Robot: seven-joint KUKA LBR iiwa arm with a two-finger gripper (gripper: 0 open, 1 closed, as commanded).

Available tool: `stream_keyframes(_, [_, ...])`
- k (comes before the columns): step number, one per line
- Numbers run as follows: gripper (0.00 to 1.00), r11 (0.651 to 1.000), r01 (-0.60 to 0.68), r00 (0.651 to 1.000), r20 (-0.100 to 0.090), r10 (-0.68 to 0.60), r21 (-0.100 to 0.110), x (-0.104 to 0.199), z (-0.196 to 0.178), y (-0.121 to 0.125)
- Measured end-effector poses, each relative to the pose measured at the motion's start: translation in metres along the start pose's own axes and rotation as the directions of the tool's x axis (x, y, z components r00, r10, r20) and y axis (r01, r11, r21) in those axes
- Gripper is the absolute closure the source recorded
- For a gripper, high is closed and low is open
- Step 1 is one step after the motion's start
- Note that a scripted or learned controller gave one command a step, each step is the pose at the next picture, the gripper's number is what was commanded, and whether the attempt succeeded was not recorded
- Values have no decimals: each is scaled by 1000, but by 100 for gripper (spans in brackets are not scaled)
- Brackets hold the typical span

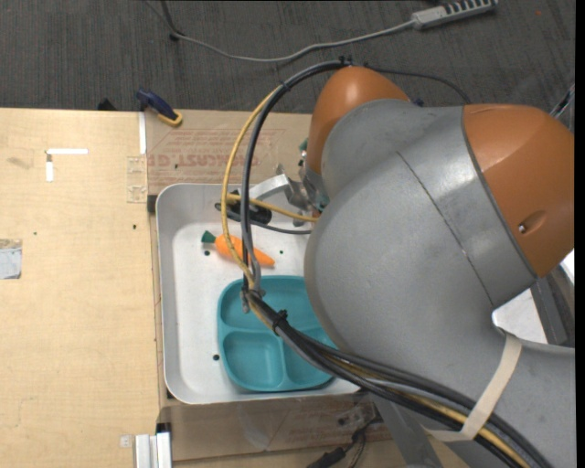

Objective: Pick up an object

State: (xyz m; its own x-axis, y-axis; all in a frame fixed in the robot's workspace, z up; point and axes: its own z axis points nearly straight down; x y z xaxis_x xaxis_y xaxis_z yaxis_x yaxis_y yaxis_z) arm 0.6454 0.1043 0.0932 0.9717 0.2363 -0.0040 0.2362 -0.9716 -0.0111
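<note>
**Carrot lying slantwise in the bin, jaws hidden behind the arm**

From the overhead camera I see a pale wooden desk point(73, 274) filling the left half of the view, with a short strip of white tape point(66, 152) near its far-left part. Beyond the desk is a dark carpeted floor point(91, 46), where a grey cable point(274, 53) runs to a power strip point(454, 11). A blue and yellow clamp point(157, 105) sits at the desk's far edge, beside a sheet of brown cardboard point(196, 151).

The white bin point(183, 347) rests against that cardboard. In its near half lies a teal divided tray point(260, 356), partly covered by the arm point(411, 228).

The carrot point(245, 250) lies flat on the bin floor, just beyond the tray's far rim. Its long axis runs slantwise. The green top points to the upper left, toward the bin's left wall, and the orange tip points to the lower right, toward the arm. A yellow cable crosses in front of it.

The grey arm with its orange joints fills the right side and hangs over the bin. I cannot tell whether the jaws are released or clenched, nor whether they touch anything.
</note>
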Motion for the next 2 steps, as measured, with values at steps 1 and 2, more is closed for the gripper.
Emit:
stream_keyframes(1, [0,993,116,993,-3,-116,-14,-13,-190,-48])
stream_keyframes(2, [0,999,-34,999,-4,34,-14,-17,-347,-85])
